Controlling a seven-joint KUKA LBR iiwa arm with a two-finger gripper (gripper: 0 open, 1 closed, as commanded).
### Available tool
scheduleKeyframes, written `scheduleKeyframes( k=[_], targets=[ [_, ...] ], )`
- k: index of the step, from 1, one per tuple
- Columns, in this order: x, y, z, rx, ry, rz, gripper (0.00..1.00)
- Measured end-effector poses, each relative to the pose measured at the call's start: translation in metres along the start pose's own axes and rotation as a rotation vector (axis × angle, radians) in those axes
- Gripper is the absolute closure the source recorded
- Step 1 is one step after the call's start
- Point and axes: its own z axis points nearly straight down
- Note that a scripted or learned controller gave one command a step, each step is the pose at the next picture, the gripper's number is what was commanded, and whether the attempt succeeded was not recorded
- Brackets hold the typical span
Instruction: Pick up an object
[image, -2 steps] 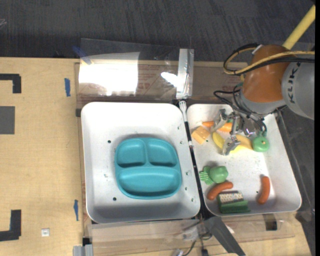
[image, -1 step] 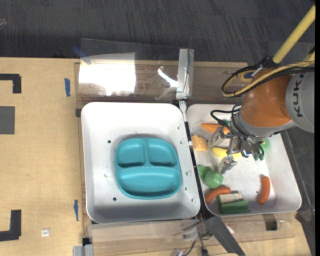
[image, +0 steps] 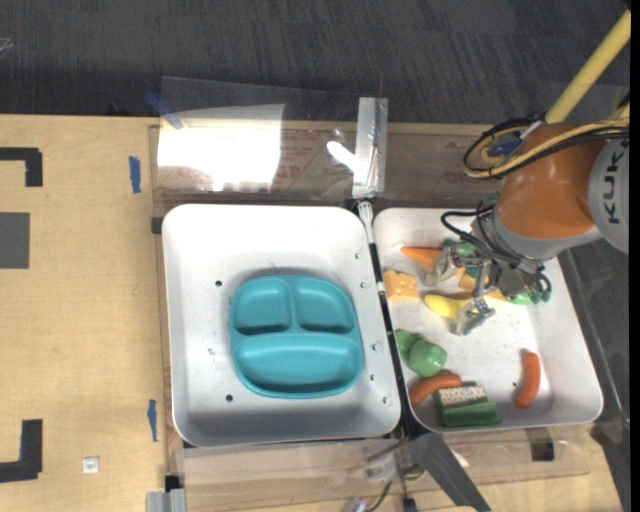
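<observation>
Two white bins are set side by side so that items can be taken from one and put in the other. The left bin (image: 190, 240) holds a teal tray (image: 296, 333); the right bin (image: 575, 345) holds the loose toys. The gripper (image: 471, 296) is lowered into the right bin above a yellow piece (image: 441, 304), with an orange carrot (image: 422, 256) just beside it; whether anything is grasped cannot be told. A green pepper (image: 422, 352), an orange sausage (image: 529, 378) and a green block (image: 465, 403) lie apart nearer the front wall, so the yellow piece is judged the likely target.
</observation>
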Motion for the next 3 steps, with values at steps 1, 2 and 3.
scheduleKeyframes(
  k=[1,2,3],
  targets=[
    [-0.022,0.015,0.0,0.0,0.001,-0.049,0.0],
    [-0.03,0.012,0.001,-0.002,0.002,-0.026,0.0],
    [-0.034,0.011,-0.014,0.002,-0.013,-0.025,1.0]
  ],
)
